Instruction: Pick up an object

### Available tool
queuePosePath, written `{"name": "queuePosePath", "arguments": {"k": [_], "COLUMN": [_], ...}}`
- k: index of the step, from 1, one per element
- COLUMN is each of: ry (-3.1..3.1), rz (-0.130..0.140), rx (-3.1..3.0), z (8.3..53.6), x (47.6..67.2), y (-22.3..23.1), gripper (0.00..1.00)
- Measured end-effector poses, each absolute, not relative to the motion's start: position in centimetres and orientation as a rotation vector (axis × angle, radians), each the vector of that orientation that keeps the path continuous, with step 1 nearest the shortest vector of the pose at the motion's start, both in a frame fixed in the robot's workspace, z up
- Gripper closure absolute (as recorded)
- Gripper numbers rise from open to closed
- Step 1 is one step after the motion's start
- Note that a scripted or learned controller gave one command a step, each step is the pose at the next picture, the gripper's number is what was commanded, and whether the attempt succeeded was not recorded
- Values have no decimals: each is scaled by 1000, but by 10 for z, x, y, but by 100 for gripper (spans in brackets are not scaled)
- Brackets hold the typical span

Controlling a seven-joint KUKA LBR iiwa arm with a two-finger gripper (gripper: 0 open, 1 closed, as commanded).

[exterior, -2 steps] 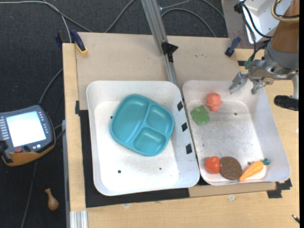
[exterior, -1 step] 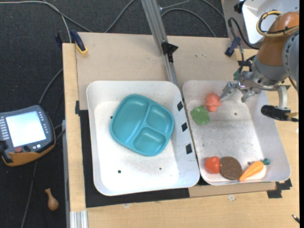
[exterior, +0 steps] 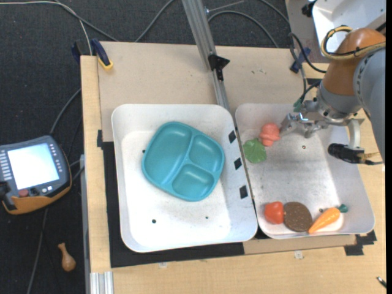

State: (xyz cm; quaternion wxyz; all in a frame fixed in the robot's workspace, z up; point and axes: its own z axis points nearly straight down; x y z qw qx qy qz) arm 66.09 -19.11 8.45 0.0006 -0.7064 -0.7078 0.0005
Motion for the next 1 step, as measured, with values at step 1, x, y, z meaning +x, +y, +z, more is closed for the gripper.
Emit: {"name": "queuePosePath", "arguments": {"k": [1], "ry": [-2227], "rz": [-2], "rx": [-2220], "z": [98], "x": [662], "y": [-191], "gripper": [100]}}
